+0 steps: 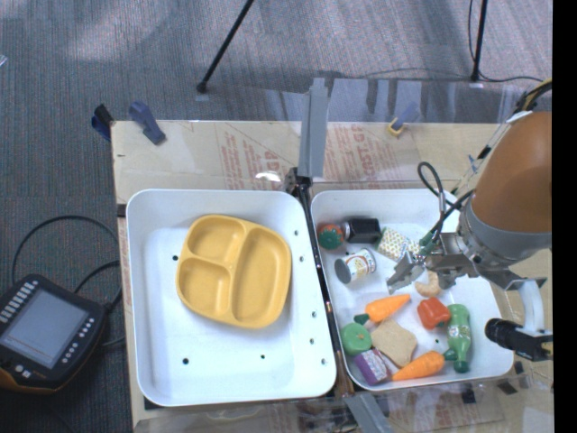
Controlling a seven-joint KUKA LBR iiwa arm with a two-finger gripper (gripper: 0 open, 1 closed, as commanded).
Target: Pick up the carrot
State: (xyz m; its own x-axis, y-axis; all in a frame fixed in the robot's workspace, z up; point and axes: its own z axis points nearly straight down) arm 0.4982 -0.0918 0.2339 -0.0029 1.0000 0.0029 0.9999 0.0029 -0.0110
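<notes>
Nothing was lifted yet: the hand (pixel 416 271) hung low in the right bin (pixel 410 201), whether open or closed I couldn't tell, the carrot (pixel 388 308) lying just below it.

Plate (pixel 236 270) in left bin (pixel 153 332) (carrots (pixel 388 308) right)

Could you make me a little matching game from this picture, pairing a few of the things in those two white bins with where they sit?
Things:
1. yellow divided plate
2. green bottle
3. small tin can
4. slice of bread

Places:
A. right bin, near its right edge
B. left bin
C. right bin, lying on its side in the upper left part
D. right bin, near the front, beside a purple item

Pairs: 1-B, 2-A, 3-C, 4-D
</notes>
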